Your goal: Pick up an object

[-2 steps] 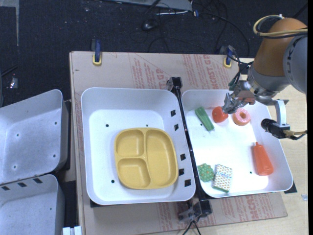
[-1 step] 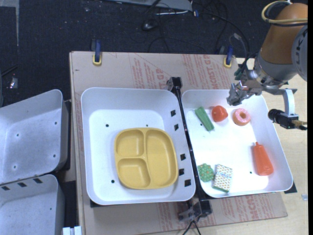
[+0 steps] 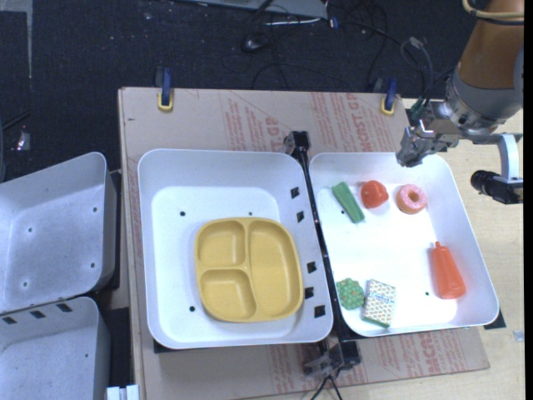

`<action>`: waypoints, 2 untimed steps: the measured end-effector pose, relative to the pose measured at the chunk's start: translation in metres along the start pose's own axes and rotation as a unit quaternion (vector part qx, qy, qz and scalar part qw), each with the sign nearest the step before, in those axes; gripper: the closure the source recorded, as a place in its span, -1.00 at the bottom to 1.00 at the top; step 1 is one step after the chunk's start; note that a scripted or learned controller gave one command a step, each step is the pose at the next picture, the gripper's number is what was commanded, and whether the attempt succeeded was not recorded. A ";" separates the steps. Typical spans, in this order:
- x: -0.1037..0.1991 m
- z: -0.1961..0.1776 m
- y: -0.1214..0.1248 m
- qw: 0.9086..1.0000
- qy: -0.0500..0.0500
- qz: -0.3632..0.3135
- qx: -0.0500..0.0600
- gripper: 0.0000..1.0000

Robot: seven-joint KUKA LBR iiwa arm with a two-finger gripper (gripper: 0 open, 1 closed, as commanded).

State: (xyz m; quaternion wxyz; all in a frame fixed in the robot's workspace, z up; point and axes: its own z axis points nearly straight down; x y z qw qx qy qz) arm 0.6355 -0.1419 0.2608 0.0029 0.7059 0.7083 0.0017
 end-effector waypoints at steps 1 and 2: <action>0.051 0.014 -0.021 1.000 0.002 -0.002 0.004 1.00; 0.102 0.026 -0.033 1.000 0.002 -0.002 0.005 1.00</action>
